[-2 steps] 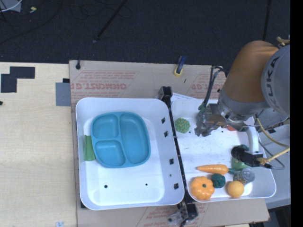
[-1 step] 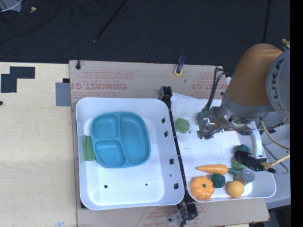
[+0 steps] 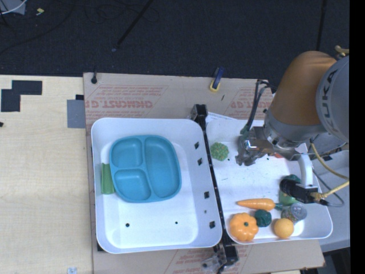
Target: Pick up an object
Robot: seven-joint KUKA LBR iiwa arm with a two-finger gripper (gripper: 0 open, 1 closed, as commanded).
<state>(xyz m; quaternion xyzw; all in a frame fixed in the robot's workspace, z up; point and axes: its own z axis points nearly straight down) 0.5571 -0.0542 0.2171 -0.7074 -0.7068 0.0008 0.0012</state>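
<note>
- Nearest the lens: orange band of the arm, raised high over the right bin on the surface.
- Below the band: end effector, pointed down over bare floor in the rear half of the right bin. Apart or together: cannot tell from this view. Nothing seen gripped.
- Closest candidate for the task: green knobbly piece, broccoli-like, lying just beside the end effector on the side toward the left bin. Apart from the end effector, and near the wall shared by the two bins.
- Further candidates, clustered along the front of the right bin, well apart from the end effector:
  - carrot, lying flat;
  - pumpkin, at the front rim;
  - dark teal piece, between pumpkin and carrot, touching or nearly so;
  - yellow round fruit;
  - grey piece, just behind the yellow fruit.
- Left bin contents: blue divided plate, with a green strip against its outer edge.
- Step in hand, as judged: positioning ahead of a grasp. No object lifted yet.
- Next move, as judged:
  - Shift sideways toward the green knobbly piece and centre over it.
  - Confirm an open end effector before descent.
  - Descend to the bin floor, close, then lift straight up.
  - Keep clear of the shared wall during approach.
  - Verify the hold only after the lift, given the irregular, rounded shape of the piece.
</note>
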